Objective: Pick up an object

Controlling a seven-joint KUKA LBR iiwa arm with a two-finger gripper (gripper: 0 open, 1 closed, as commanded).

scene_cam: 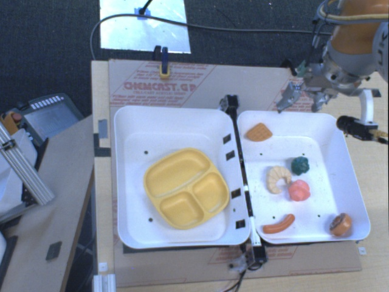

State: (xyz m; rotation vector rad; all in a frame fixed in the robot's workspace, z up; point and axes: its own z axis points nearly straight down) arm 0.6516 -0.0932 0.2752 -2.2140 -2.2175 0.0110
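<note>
**Pincer above the far rim, cracker nearest**

Pincer (305,98) hanging over the far edge of the right bin (351,163), at about 12 o'clock from the bin's middle. Two grey fingers (290,96) spread apart, nothing between them: open and empty.

Nearest candidate, by judgement: the cracker (259,132), lying toward 7 or 8 o'clock from the pincer, near the bin's far-left corner and close beside the divider between the bins. Flat, orange-tan, roughly a rounded triangle, long axis running about 2 to 8 o'clock. Thin enough to sit low against the floor, so probably awkward to pinch.

Other choices farther off toward 6 o'clock from the pincer, all well apart from it:
- broccoli (299,165), small, dark green, lumpy
- shrimp (278,179), pale cream, curled, just beside the broccoli
- pink fruit (299,190), rounded, touching or nearly touching the shrimp
- sausage (278,224), red-orange, long axis about 2 to 8 o'clock, near the front wall
- brown round piece (341,225) in the front-right corner

Yellow tray (186,188) alone in the left bin (130,163), three compartments, tilted on the floor. Both bins on the desk (104,181).
</note>
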